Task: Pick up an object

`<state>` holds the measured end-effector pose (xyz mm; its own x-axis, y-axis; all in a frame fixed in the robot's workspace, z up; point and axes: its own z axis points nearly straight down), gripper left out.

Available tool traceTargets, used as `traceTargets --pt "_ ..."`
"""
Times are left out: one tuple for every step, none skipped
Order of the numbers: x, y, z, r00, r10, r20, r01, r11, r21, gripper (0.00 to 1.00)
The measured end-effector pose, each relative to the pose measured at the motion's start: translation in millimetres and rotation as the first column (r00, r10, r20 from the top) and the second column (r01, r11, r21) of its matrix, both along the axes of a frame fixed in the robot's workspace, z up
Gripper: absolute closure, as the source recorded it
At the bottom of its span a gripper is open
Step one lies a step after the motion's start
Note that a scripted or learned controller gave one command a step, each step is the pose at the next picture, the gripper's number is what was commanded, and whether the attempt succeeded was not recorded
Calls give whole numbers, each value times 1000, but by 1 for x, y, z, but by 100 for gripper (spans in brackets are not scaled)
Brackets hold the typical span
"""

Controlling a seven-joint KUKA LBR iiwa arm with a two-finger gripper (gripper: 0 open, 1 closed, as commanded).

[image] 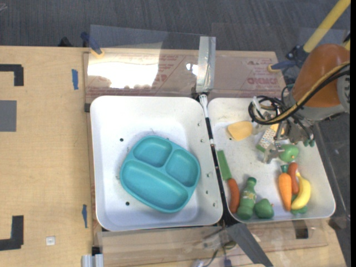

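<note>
The left bin (105, 166) holds a teal divided plate (160, 173) with three compartments, lying flat and turned at a slant. A clear panel (167, 71) stands behind both bins; red print shows on it at the far right, too blurred to read.

The right bin (325, 202) holds toy foods. A green stick (223, 163) lies along the left wall, long axis running front to back, with a red chili (233, 194) just below it. A yellow wedge (240, 130) lies near the bin's back. A green bottle (247, 195) lies toward the front, neck pointing to the back wall; its label cannot be read. A green pepper (263, 208) sits touching it on the right. An orange carrot (285, 191) lies front to back, green top pointing rearward. A yellow banana (302, 193) curves just beside it, touching.

The gripper (271, 146) hangs over the bin's back right area, just beside a round green piece (289, 152). Whether its fingers stand apart or together cannot be told.
</note>
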<state>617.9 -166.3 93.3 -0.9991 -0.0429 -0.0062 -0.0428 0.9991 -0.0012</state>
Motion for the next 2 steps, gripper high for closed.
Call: traceTargets --pt "-62 -36 -5 1000 3 3 -3 1000 -1 0" --pt "-130 -34 -5 999 -34 4 34 999 0 0"
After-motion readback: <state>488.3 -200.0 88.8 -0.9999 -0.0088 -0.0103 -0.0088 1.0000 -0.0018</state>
